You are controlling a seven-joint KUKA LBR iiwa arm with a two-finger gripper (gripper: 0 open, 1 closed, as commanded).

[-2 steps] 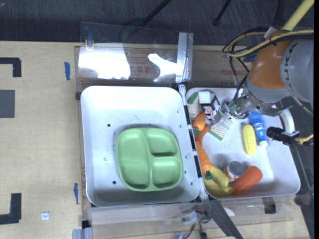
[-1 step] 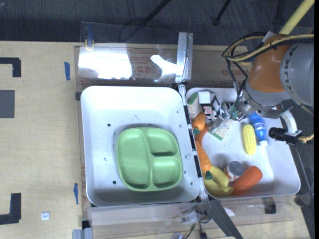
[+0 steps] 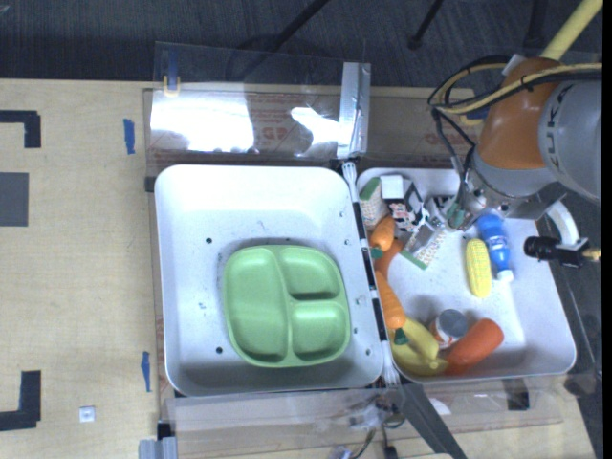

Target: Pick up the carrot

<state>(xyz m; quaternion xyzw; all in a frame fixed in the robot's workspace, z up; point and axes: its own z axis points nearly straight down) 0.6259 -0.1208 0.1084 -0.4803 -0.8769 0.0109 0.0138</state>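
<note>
Nearest the camera, at the front of the right bin (image 3: 550, 338), a stubby orange-red vegetable (image 3: 475, 342) is lying against a yellow banana (image 3: 416, 344), with a small round can (image 3: 449, 325) sitting just behind them. The carrot (image 3: 387, 290), long and orange, is stretching along the right bin's left wall, its far end running up towards a second orange piece (image 3: 382, 234) beside the divider. In the left bin (image 3: 191, 256), a green sectioned plate (image 3: 285, 303) is resting flat near the front. Further back in the right bin, a yellow corn cob (image 3: 478, 267) is lying just beside a blue bottle (image 3: 493, 240). Behind these, the hand (image 3: 457, 214) is hanging low over a clutter of small packets (image 3: 416, 228) at the bin's far side, well apart from the carrot; whether it is spread or pressed together cannot be told. The light wooden table (image 3: 67, 285) is extending out to the left.
</note>
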